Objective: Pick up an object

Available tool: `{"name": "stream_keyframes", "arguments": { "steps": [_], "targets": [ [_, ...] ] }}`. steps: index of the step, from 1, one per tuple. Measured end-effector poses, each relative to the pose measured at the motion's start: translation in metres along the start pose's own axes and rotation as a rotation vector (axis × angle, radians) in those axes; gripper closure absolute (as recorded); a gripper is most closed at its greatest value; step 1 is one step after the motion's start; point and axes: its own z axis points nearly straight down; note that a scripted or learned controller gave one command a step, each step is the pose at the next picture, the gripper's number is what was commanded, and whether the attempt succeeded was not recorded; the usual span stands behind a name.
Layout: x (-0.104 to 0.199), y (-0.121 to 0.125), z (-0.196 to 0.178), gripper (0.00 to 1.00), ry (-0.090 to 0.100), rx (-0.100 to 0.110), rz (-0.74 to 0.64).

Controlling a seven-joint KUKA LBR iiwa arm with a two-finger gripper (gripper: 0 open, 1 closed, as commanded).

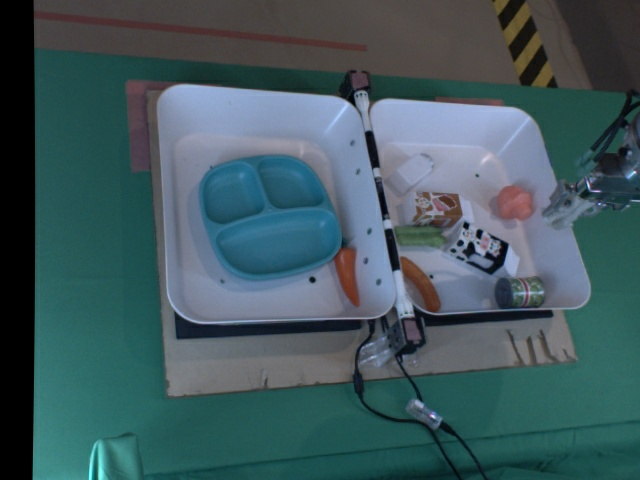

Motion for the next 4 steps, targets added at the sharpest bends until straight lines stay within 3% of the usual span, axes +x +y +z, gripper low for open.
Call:
{"name": "stream_keyframes", "arguments": {
  "steps": [4],
  "targets": [
    [-0.0005, -0.0003, 0.0043, 1.00, 0.000, 0.003, 0.002]
  ]
}}
